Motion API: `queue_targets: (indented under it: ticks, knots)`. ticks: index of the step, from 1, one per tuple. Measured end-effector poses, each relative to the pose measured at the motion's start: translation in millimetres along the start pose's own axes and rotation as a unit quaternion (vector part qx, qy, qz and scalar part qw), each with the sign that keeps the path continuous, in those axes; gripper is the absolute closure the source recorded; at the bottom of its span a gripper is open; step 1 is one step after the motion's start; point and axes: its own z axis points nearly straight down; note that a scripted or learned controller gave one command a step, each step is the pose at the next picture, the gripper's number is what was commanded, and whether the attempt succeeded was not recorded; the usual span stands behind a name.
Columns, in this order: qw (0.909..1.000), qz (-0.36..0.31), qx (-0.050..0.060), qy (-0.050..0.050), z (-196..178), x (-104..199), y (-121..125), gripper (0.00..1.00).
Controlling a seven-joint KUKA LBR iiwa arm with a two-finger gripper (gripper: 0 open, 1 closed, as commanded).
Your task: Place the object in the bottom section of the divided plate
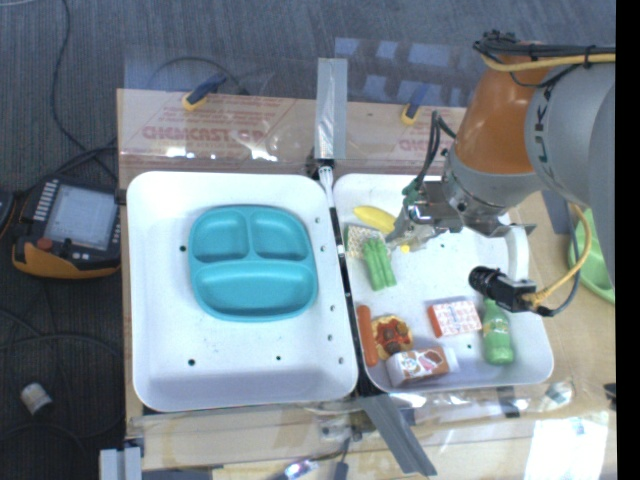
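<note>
**Over the right bin, nothing clearly in my grip**

On the left sits the left bin (150, 368), and in its middle the blue divided plate (252, 261): two small sections on the far side, one wide section (255, 293) on the near side, which I take to be the bottom one. It is bare.

Moving right across the divider, the right bin (535, 363) holds the toy food. A green ribbed piece (378, 264) lies near the bin's left wall, with a yellow banana-like piece (374, 217) just beyond it on the far side. Nearer the front lie an orange-and-red piece (388, 334), a small white-and-red carton (420, 364), a red-and-white block (453, 317) and a green bottle (497, 337).

My gripper (412, 230) hangs at the far side of this bin, just right of the yellow piece and the green ribbed piece, which I judge the likeliest targets. Whether my jaws are wide or narrow I cannot tell; I see nothing plainly between them.

These pieces look like light, stiff, smooth plastic, so slipping is the worry, not breakage. I would take the green one across its narrow width at mid-length.
</note>
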Motion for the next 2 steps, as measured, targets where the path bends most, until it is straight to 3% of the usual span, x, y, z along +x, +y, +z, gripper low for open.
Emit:
queue_targets:
  ticks: [1, 2]
  knots:
    - [0.9999, 0.01, 0.0, 0.001, 35, -10, -13, 1.0]
    - [0.9994, 0.034, 0.0, 0.001, 6, 48, 53, 1.0]
